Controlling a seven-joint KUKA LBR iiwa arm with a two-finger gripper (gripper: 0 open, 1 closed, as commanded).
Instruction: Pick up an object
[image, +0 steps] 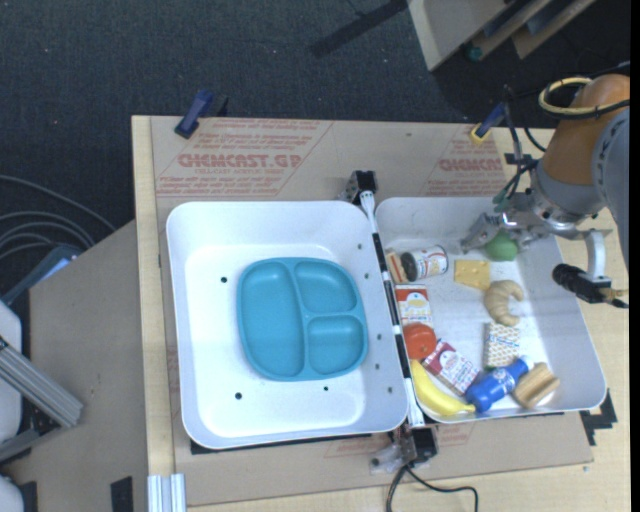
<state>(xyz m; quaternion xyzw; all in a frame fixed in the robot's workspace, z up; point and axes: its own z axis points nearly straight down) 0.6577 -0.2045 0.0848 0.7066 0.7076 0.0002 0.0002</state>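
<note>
gripper (497, 232): at the far right part of the right bin (590, 345), low over the bin floor, fingers set around a green object (503, 247); the green object sits between the fingertips, so the gripper is closed on it. whether it is lifted off the floor cannot be told.
arm (575, 150): grey with orange band, entering from the right above the bin's far corner.
yellow block (472, 273): just beside the green object, toward the near side.
small can (424, 264): lying on its side, left of the yellow block, near the divider.
croissant (505, 299): near side of the yellow block.
red-and-white packet (412, 300): against the left wall of the right bin.
red round item (420, 339): just below that packet.
cracker packet (501, 345): mid bin.
banana (437, 395): near left corner.
blue bottle (496, 386): beside the banana.
bread roll (538, 384): near right corner.
left bin (200, 300): holds a blue divided plate (302, 318), centred.
</note>
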